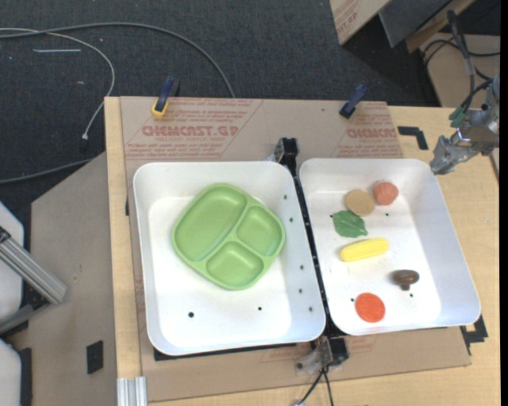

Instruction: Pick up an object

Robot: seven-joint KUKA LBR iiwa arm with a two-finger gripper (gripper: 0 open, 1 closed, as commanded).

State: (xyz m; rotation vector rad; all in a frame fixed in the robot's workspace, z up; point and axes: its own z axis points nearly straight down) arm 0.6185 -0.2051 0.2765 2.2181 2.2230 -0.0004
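The gripper (444, 158) is poised beside the right bin (452, 238); its jaw state cannot be told. The closely grouped toy foods, tan disc (359, 202) and green leaf (349, 224), could be nudged aside.

This is a robotics lab or test cell, not a home or kitchen. A bench topped with brown board (238, 127) printed with red lettering bears 2 shallow white bins (159, 317), and 2 blue clamps (166, 93) pin the board at 11 and 1 o'clock. The floor is dark carpet (48, 95) with loose grey cables (103, 55) trailing across it toward 10 o'clock. A cardboard box (357, 16) and more wiring sit at 1 o'clock. The food pieces (364, 250) in the right bin are plastic toys, and a green divided tray (228, 235) lies in the left.
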